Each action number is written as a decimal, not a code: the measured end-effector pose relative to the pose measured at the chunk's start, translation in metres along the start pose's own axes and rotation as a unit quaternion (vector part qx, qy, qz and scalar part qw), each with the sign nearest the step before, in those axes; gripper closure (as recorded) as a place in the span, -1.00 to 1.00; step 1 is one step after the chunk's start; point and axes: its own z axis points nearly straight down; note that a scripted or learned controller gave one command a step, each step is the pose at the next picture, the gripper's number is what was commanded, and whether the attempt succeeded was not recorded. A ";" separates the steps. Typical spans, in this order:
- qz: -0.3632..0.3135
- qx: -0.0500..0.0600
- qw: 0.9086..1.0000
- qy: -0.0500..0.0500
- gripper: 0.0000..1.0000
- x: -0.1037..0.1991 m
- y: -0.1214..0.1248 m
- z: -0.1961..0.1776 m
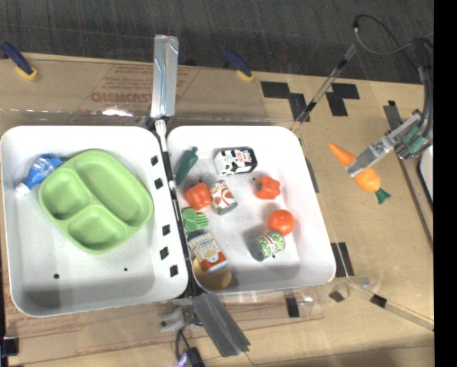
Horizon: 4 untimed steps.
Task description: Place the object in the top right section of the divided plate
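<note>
Starting at the left, we have a blue object (41, 168) tucked against the green divided plate (98, 201) in the left bin (83, 281). Its top right section sits bare. Moving across, the right bin (311, 239) is packed with toy food. Further right, out on the bench (366, 258), the carrot (339, 154) lies well away from the plate. The gripper (366, 161) crosses its middle, and we cannot tell whether it is open or closed.

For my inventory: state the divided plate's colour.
Light green; the divided plate shows best in the camera view.
</note>
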 end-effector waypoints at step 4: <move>0.149 0.001 0.989 0.001 1.00 -0.017 0.000 0.028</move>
